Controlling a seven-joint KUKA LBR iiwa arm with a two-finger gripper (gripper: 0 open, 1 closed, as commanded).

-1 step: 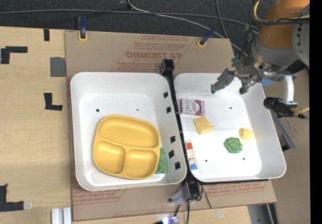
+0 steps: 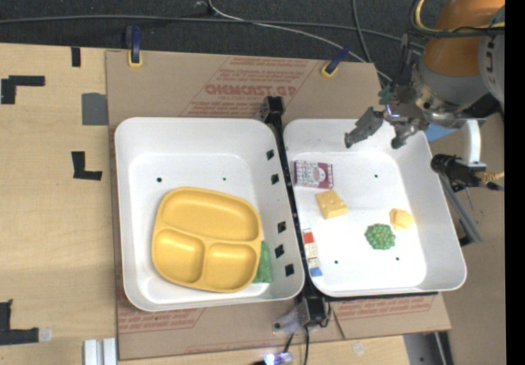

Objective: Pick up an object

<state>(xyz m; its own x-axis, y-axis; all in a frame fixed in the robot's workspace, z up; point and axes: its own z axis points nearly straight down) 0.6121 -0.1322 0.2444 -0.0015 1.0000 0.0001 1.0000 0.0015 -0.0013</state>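
Gripper sits over the far edge of the right shallow white plastic bin, near its upper right corner. Two dark fingers splayed apart, released, nothing between them. One fingertip points down-left over the bin floor, the other sits by the bin's far rim. Grey arm with orange band comes in from the right above it.

Candidate objects all lie on the right bin floor, none touching the fingers:
- small flat packet with maroon and white print, nearest to the fingers, below-left of the left fingertip, close to the divider side
- yellow wedge-shaped block like cheese, just below the packet
- round green knobbly piece like broccoli, mid-floor, well apart from the gripper
- small pale orange lump, just up-right of the green piece
- narrow red, white and blue stick-shaped item, along the left wall of the bin

Left shallow white plastic bin holds a yellow three-compartment plastic tray, with a green item wedged against the tray's right edge; can't tell what it is
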